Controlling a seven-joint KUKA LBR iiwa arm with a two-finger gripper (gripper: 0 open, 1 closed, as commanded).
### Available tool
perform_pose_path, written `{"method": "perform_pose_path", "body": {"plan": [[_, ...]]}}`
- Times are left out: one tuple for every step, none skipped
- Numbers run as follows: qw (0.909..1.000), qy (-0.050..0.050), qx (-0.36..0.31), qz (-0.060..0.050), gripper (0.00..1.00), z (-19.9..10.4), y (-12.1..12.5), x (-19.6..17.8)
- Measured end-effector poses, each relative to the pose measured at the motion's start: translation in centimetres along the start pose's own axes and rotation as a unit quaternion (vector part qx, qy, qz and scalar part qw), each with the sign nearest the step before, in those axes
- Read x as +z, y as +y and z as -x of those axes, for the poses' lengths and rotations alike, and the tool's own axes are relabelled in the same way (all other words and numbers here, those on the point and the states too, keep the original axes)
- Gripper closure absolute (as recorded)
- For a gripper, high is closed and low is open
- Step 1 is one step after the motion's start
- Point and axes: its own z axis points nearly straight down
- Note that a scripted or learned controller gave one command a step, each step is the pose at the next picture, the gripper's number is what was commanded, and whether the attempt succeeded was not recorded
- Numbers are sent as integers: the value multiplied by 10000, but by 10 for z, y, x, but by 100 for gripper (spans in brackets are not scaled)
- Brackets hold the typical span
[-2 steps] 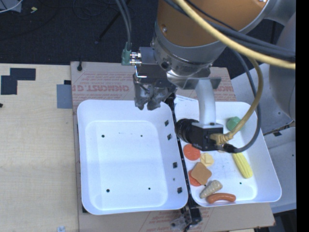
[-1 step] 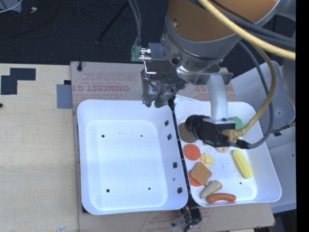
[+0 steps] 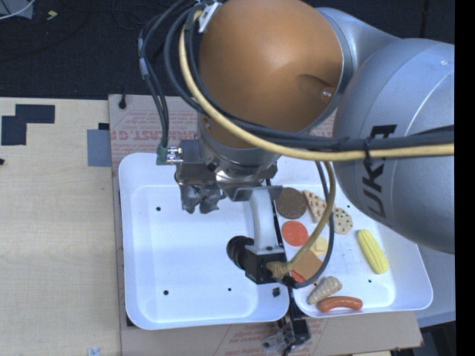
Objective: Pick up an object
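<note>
Over your left bin's (image 3: 185,280) twelve o'clock edge, gripper (image 3: 200,197), open or closed you cannot tell, "UK" lettering (image 3: 373,180) on arm (image 3: 404,110) at three o'clock

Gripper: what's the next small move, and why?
Probably shift the gripper sideways toward the right bin. It hangs over the left bin, while the corn and sausage lie in the right one. The corn lies apart from its neighbours, so it looks the easier target.
</note>
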Motion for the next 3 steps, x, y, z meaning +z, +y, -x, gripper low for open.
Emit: {"method": "perform_pose_path", "body": {"plan": [[10000, 30, 20, 71, 100, 0, 30, -17], [10000, 47, 5, 88, 100, 1, -1, -83], [10000, 38, -5, 78, 100, 1, -1, -117]]}}
